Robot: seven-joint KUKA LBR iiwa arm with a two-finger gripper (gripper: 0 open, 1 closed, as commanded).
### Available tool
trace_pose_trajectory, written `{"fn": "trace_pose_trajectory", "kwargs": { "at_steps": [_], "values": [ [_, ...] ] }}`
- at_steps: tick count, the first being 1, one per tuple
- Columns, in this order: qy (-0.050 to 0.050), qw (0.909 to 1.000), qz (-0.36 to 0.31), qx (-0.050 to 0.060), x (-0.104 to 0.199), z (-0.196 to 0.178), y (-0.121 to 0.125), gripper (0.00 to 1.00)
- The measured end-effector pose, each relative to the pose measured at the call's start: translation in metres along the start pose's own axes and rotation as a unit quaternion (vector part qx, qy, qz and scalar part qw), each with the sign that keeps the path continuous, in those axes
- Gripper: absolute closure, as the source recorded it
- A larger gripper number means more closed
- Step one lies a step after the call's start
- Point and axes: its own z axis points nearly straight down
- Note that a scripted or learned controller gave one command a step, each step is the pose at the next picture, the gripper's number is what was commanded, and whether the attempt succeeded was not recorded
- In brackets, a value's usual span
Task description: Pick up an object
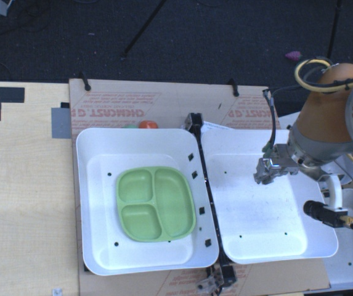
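Lying flat, pale green divided plate (156,203), three compartments

Both bins (96,165) are plain white, dotted with small black marks. In the left one, a pale green plate (156,203). Behind its rim, something orange-red (148,125) next to a bit of green. Brown cardboard (164,106) with red print, light wood bench (22,190), orange band (327,113) on the grey arm.

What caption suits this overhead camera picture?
Robot gripper hovers over the right bin; a green divided plate lies in the left bin.
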Motion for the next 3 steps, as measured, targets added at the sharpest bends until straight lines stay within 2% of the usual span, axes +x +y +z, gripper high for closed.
{"fn": "trace_pose_trajectory", "kwargs": {
  "at_steps": [1, 3],
  "values": [
    [0.0, 1.0, 0.0, 0.001, -0.001, -0.035, 0.001, 1.0],
    [0.001, 1.0, -0.002, 0.004, 0.096, -0.015, 0.013, 1.0]
  ]
}}
